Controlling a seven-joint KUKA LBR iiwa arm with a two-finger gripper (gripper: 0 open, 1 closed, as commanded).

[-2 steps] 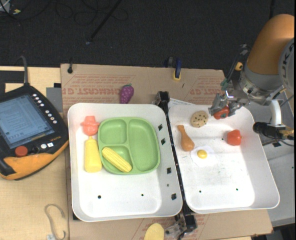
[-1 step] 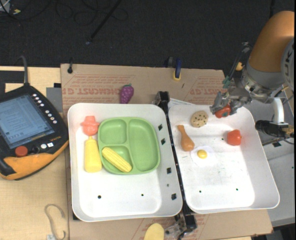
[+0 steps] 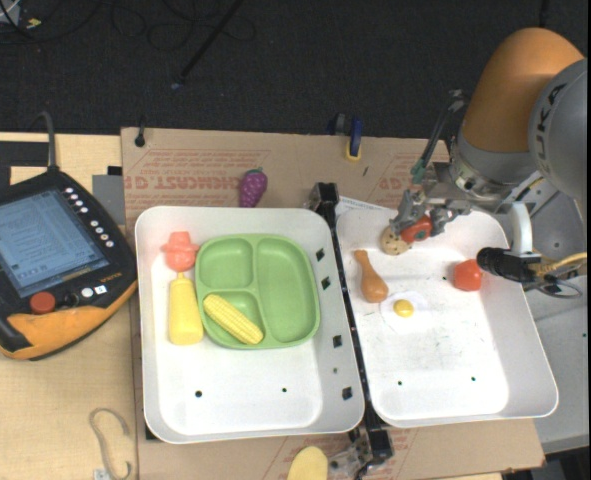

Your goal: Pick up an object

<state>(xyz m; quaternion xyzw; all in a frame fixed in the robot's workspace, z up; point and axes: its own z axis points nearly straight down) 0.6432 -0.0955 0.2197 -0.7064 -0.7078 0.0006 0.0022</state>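
My gripper (image 3: 415, 226) hangs low over 1 small tan-and-red object (image 3: 399, 238) just beneath it; fingers seemingly spread, though blurred. Grasp pending: next, close squarely and lift.

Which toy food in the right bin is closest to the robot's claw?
The round brownish cookie at the bin's far edge, just below the gripper. The drumstick, fried egg and tomato lie farther off.

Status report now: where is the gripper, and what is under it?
Gripper low at right bin back edge, over cookie. Nothing seen held. Drumstick, fried egg, tomato nearby.
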